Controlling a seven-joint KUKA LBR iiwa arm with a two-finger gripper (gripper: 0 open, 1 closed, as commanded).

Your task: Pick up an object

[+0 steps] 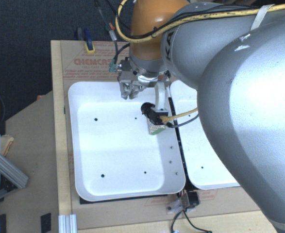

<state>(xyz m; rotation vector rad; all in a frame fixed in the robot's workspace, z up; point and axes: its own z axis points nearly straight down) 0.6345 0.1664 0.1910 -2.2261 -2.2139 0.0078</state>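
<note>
My gripper (128,94) hangs over the far edge of the left white bin (84,144), and whether my fingers are spread or pressed together I cannot tell, since the wrist housing hides most of them. A small greenish-white object (155,128) lies on the bin floor near me, toward the right bin (205,174), just beside the dividing wall and partly under my black cable fitting (151,111).

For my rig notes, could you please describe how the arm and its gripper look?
The arm is smooth, rounded grey, with a glossy orange band above the wrist. Yellow and black cables run along it. The gripper is a compact grey metal unit.
</note>
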